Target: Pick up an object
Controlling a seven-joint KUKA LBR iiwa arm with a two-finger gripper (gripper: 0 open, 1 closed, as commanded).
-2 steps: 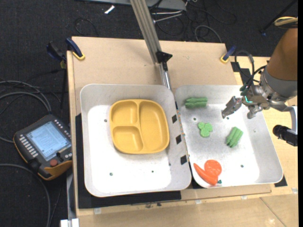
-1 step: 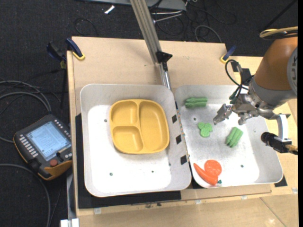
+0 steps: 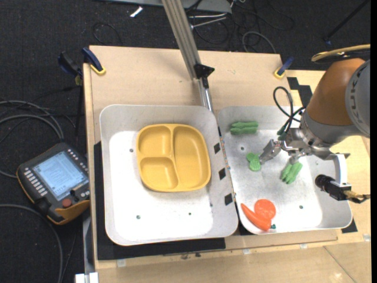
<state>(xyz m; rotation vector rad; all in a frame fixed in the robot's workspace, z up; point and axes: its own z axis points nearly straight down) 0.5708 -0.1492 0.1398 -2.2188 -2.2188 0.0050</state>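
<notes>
Over the right bin (image 3: 306, 214), the arm (image 3: 339, 108) comes in from the right edge, orange band uppermost, wrist bent down toward the bin floor. Gripper (image 3: 281, 152) sits low over the middle of the bin. Fingers look spread, one grey finger (image 3: 270, 151) angled out to the left, the other side less clear among the metal parts. Nothing seen between them.

Green piece (image 3: 291, 172): just below-right of the gripper, near it, contact uncertain. Elongated, ridged, lying at a slant on the white floor.

Second green piece (image 3: 254, 162): small, rounded, just left of the left finger, close to its tip; touching or not, cannot tell.

Third green piece (image 3: 243, 127): longer, bumpy, lying roughly level near the bin's far side, apart from the gripper.

Orange-red object (image 3: 262, 213): at the near-left corner of the right bin, a rounded top with a tapering part running left, a speck of green at its lower edge. Well apart from the gripper.

Left bin (image 3: 118, 205): holds a yellow divided tray (image 3: 174, 157), three compartments, rounded corners, lying flat near the bin's middle.

Bench (image 3: 141, 75): tan board under both bins. A handheld controller (image 3: 56, 181) with a lit screen lies on the dark floor to the left.
</notes>
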